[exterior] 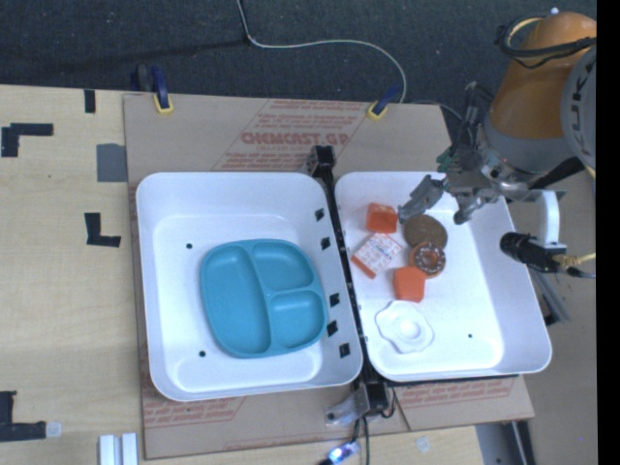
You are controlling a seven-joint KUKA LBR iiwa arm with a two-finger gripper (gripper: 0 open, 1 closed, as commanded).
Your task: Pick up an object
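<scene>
The right bin holds several small objects: an orange block at the back, a white and red packet, a brown round piece, a chocolate doughnut, an orange cube and a white fried-egg toy. My gripper hangs over the back of this bin, just above the brown round piece, fingers spread open with nothing between them.
The left bin holds a blue divided plate. A black divider runs between the two bins. The arm's orange band and grey wrist fill the upper right. A white cable lies behind the bins.
</scene>
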